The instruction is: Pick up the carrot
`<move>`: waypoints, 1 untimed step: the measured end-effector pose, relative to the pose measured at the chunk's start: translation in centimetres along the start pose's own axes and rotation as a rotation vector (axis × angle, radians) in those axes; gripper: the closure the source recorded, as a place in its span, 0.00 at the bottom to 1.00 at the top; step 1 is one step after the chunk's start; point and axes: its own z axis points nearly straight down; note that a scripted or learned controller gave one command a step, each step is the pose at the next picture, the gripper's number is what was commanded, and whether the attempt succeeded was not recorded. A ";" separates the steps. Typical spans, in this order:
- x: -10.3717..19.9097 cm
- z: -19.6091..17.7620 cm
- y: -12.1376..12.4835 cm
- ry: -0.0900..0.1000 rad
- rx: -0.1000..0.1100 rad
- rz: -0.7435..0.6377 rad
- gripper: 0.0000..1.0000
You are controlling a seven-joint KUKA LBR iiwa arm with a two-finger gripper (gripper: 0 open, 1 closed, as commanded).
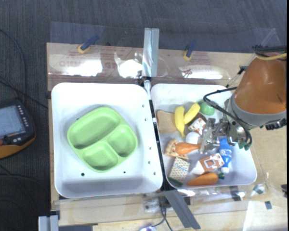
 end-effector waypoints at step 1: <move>0.0 0.1 0.0 0.001 0.000 0.000 0.00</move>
